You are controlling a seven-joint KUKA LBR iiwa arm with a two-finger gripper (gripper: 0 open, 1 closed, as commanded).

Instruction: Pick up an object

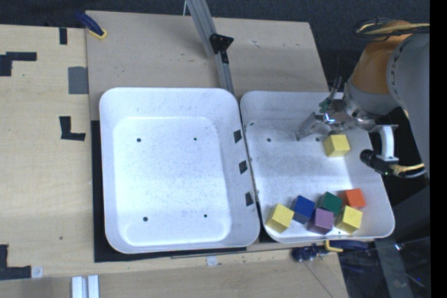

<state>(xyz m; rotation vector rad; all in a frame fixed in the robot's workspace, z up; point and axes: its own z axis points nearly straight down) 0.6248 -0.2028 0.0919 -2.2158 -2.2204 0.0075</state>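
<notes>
Arm reaching in from right over the right bin (279,164), gripper (316,123) hanging just beside yellow cube (336,144); grip state unclear.

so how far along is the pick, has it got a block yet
Done: the arm has reached into the right bin, with the gripper low beside the lone yellow block. In hand: nothing visibly; that block looks to sit just off the fingers, though the view is unclear. Left: grasping and lifting; the cluster of blocks lies untouched along the near edge.
</notes>
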